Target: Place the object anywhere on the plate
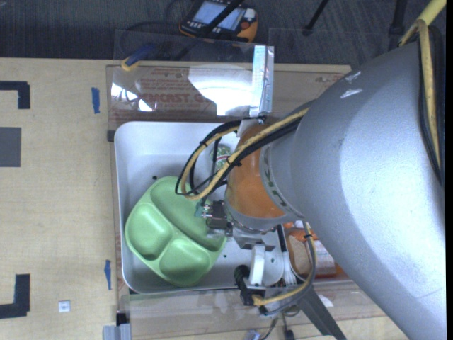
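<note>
A light green plate (164, 236) with three compartments lies in the left half of the white bin (134, 147), tilted toward the bin's front left corner. The grey arm with its orange band (249, 190) reaches in from the right and covers the plate's right edge. The gripper (214, 217) hangs under the wrist, right at that edge, and is mostly hidden by the arm. I see no object on the bare parts of the plate. A brown and orange thing (306, 252) peeks out beneath the arm on the right, largely hidden.
A clear plastic panel (191, 94) stands along the bin's back edge. Blue tape marks (95, 99) sit on the wooden bench to the left. A handheld controller (216, 16) lies on the floor beyond the bench.
</note>
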You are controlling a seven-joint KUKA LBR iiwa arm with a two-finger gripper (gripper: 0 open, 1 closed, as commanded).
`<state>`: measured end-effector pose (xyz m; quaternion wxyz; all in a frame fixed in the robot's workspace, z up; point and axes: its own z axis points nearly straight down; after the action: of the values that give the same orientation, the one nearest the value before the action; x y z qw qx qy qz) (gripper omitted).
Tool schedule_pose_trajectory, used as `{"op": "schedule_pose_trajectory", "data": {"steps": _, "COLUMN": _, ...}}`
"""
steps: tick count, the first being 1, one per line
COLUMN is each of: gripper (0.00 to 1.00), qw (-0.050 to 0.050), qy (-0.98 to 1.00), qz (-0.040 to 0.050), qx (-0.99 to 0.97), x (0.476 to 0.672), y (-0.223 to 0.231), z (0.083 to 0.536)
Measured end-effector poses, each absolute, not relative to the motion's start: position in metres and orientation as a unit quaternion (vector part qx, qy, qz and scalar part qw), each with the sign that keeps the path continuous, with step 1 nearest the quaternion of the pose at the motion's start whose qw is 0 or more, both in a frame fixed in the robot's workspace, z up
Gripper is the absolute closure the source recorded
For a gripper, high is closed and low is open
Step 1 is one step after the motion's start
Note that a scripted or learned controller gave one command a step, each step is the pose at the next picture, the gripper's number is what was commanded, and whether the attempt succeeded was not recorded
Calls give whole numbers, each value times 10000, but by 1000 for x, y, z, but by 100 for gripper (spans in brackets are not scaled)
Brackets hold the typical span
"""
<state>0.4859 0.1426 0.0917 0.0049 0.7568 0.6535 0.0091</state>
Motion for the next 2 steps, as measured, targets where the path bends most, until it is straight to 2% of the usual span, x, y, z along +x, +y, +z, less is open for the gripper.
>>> {"op": "schedule_pose_trajectory", "data": {"steps": 1, "gripper": 100, "qw": -1, "qy": 5637, "qz": -18, "qx": 8260, "x": 479, "y": 199, "z": 153}}
{"op": "schedule_pose_trajectory", "data": {"steps": 2, "gripper": 100, "qw": 3, "qy": 6239, "qz": -7, "qx": 7815, "x": 492, "y": 126, "z": 202}}
